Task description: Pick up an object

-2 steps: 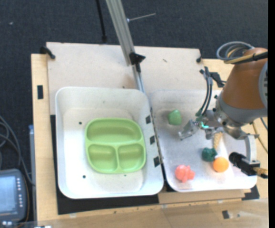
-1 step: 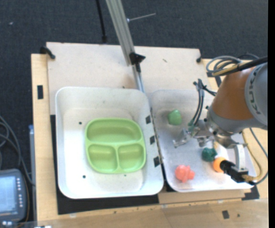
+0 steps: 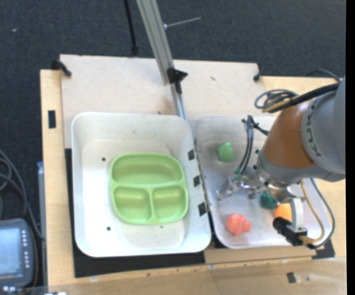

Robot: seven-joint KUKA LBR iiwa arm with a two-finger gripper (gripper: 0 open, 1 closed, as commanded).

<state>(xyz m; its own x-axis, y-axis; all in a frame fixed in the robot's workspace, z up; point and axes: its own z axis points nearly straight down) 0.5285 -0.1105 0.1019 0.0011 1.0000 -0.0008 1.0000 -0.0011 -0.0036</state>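
While the gripper point(image 3: 230, 188) hangs low in the right bin point(image 3: 209, 165), jaw spread unreadable, it should centre over the near orange-red toy point(image 3: 238, 224) before closing.

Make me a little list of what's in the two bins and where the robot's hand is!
left bin: green tray with three compartments
right bin: green ball, pink toy, teal piece, orange piece
arm: over the right bin
gripper: low in the right bin, between ball and pink toy
held: nothing visible between the fingers
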